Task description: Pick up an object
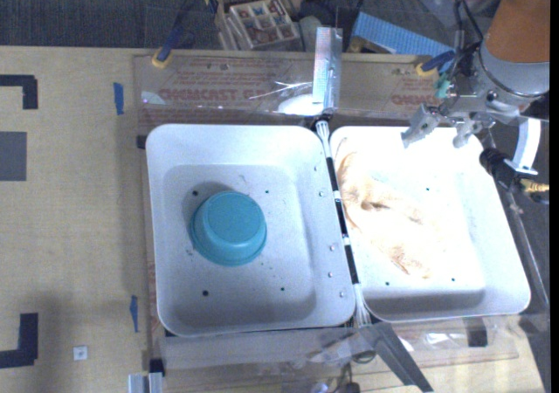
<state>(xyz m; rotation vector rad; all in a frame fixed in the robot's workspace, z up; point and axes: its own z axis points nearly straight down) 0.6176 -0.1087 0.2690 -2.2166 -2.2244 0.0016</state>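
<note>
A teal bowl (229, 227) lies upside down in the left bin (175, 155), left of its middle. My gripper (440, 130) hangs over the far edge of the right bin (489, 286), well away from the bowl. Its two fingers (418, 128) are spread apart and nothing sits between them. The arm with its orange band rises at the top right.
The right bin's floor carries brown smears near its left side. A metal divider (336, 199) runs between the bins. A cardboard strip (227, 90) and clutter lie beyond the bins' far edge. Cables hang near the arm at the right.
</note>
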